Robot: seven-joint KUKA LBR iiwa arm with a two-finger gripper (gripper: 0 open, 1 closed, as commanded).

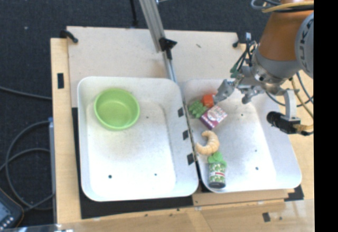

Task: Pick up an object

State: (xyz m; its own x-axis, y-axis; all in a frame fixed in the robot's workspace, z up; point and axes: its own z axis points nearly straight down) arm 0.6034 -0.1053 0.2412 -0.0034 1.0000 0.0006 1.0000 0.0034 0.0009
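The right bin holds several small objects along its left side. A green toy and a small orange piece lie at the top, with a pink box just below them. Further down are a tan croissant and a green-capped can lying near the front corner. My gripper hangs over the bin's upper middle, just right of the orange piece. It is open, its two fingers spread apart with nothing between them.
A green bowl sits in the upper left of the left bin. A slanted metal pole rises from the back, ending near the divide between the bins. The arm's cables hang over the right bin's right edge.
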